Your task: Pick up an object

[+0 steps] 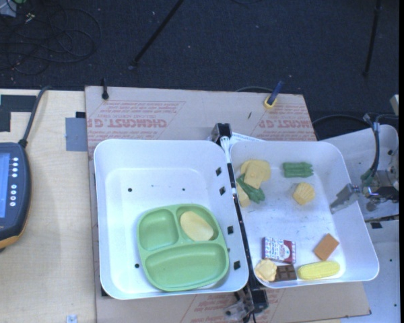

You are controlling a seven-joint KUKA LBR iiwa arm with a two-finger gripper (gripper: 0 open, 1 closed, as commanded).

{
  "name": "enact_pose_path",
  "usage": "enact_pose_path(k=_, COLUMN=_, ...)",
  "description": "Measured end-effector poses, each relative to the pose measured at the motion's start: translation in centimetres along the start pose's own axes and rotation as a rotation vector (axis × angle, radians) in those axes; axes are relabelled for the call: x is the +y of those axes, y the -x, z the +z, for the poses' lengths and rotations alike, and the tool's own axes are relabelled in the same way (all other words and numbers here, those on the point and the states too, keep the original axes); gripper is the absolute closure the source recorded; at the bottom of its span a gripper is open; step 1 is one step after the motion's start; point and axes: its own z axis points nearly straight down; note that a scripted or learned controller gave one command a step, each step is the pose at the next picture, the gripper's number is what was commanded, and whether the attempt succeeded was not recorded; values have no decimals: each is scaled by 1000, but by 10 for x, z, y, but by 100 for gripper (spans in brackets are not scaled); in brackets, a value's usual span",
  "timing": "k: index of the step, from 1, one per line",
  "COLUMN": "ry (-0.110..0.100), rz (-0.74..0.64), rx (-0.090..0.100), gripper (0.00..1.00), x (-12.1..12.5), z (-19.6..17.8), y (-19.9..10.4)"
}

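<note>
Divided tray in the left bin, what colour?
Light green tray, with a pale yellow piece in one compartment; camera view.

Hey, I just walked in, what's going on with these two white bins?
A robot's gripper sits at the right rim of the right white bin, holding nothing visible. That bin holds toy food: a green bean-like piece, a yellow corn cob, an orange block and a small red-and-white carton. The left white bin holds a green divided plate with a pale yellow piece in one compartment.
</note>
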Motion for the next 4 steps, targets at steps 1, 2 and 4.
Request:
enact_pose_path(k=1, ry=-5, rz=-1, rx=5, gripper=0, x=-23, z=136, y=-6)
enact_pose_path(k=2, ry=-13, rz=4, rx=8, gripper=100, x=-24, z=130, y=-5)
enact_pose_path(k=4, ry=-11, rz=-1, rx=6, gripper=0, x=6, z=57, y=-49)
